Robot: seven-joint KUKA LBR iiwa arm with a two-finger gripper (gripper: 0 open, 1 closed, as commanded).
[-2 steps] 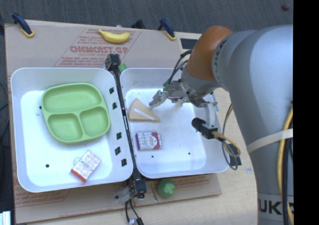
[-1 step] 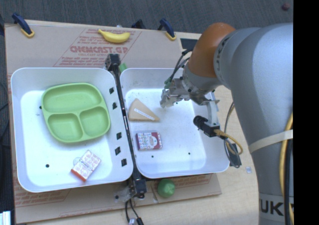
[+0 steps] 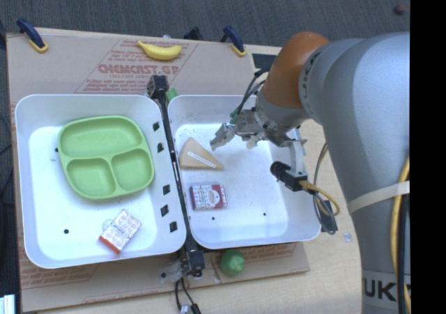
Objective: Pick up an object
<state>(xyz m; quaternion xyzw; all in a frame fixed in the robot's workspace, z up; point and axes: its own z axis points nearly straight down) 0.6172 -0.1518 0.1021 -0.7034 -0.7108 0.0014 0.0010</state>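
A tan wedge [image 3: 198, 155] lies in the right bin [image 3: 300, 225], close to the divider, with a small red-and-white packet [image 3: 208, 196] just below it. The gripper [image 3: 224, 136] hangs just up and right of the wedge, apart from it; I cannot tell how its jaws stand. The grey arm [image 3: 348, 111] reaches in from the right, bent down at its orange band. The left bin [image 3: 28, 166] holds a green 3-compartment tray [image 3: 104, 156] and another packet [image 3: 120, 229].

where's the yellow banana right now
The yellow banana lies on the brown cardboard sheet behind the two white bins, near the top centre of the camera view.
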